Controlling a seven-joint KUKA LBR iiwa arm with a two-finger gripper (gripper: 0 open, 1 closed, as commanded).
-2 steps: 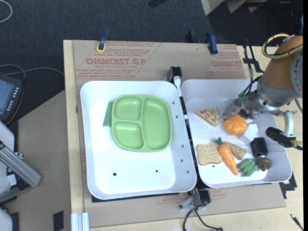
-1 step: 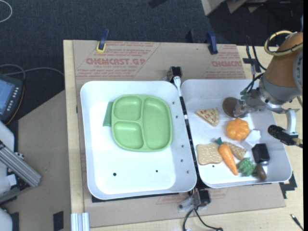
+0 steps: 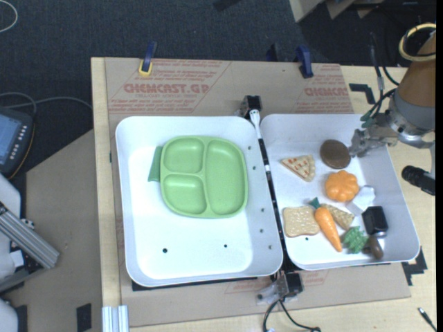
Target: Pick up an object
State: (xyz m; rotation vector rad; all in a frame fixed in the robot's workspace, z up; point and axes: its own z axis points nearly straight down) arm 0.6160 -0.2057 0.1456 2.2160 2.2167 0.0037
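Now | hand [image 3: 361, 144] over right bin [image 3: 394, 185] | beside brown disc [image 3: 335, 153]

Your robot arm [image 3: 415, 99] shows you a rounded orange-brown band above the wrist and, below it, a smooth pale grey collar with a darker grey rim. From that collar you see a small grey metal gripper [image 3: 363, 141], blocky and angular, with dull steel-coloured parts. You can make out thin dark cables [image 3: 377, 68] running along the arm's left side, and a pale yellowish hose [image 3: 415, 37] looped in a ring above the band.
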